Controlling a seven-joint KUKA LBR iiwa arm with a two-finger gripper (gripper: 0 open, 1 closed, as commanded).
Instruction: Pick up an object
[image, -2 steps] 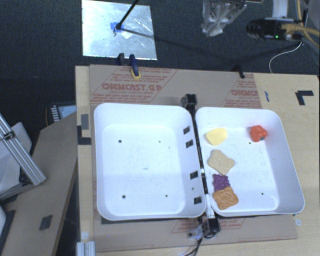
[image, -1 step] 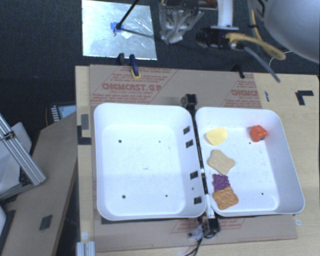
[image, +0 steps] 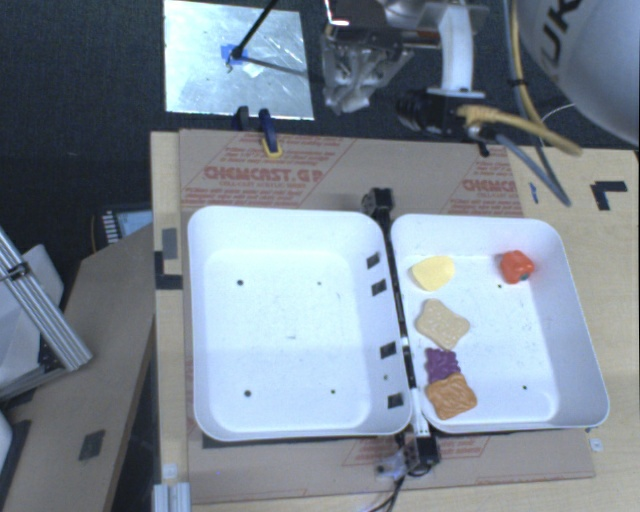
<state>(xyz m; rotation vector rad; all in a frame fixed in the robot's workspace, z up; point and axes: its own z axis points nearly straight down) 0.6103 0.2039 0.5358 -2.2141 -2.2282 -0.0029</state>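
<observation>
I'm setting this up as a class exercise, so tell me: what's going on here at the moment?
A robot arm is meant to pick something up, but nothing has been grabbed yet. Its gripper hangs above the far edge of the bench, well back from the two white bins. The right bin holds five small items: a yellow piece, a red piece, a tan cracker-like piece, a purple piece and an orange waffle-like piece. All lie loose on the bin floor.

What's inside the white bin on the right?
The right bin holds a yellow piece, an orange-red piece, a tan cracker, a purple piece and an orange waffle, which touches the purple piece.
</observation>
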